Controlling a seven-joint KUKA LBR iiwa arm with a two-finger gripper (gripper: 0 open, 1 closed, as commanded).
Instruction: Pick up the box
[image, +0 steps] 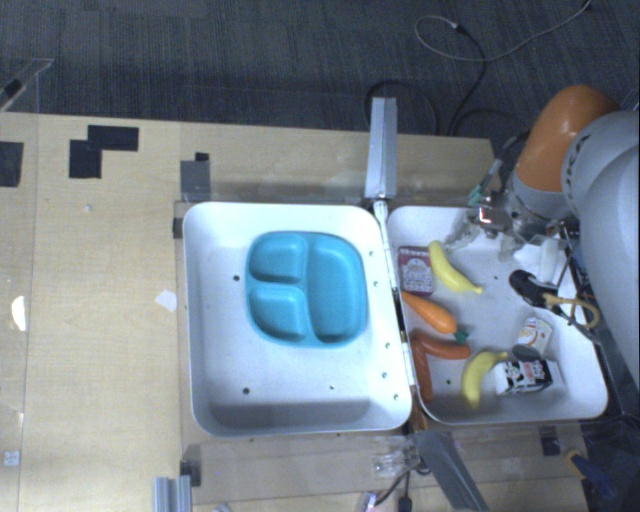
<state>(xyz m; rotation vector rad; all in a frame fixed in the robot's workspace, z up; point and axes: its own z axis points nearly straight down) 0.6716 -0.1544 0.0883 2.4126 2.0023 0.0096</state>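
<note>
A small dark red box (415, 270) lies flat at the left side of the right bin (590, 400), against the wall between the two bins. My gripper (478, 225) hangs over the far end of that bin, to the right of the box and beyond it, apart from it. Between gripper and box lies a yellow banana (452, 270). Nothing shows between the gripper and the bin floor.
In the right bin are also an orange carrot (432, 314), a reddish sausage (440, 347), a second banana (478, 372) and two small cartons (527, 374). The left bin (210, 300) holds a blue divided plate (305, 287).
</note>
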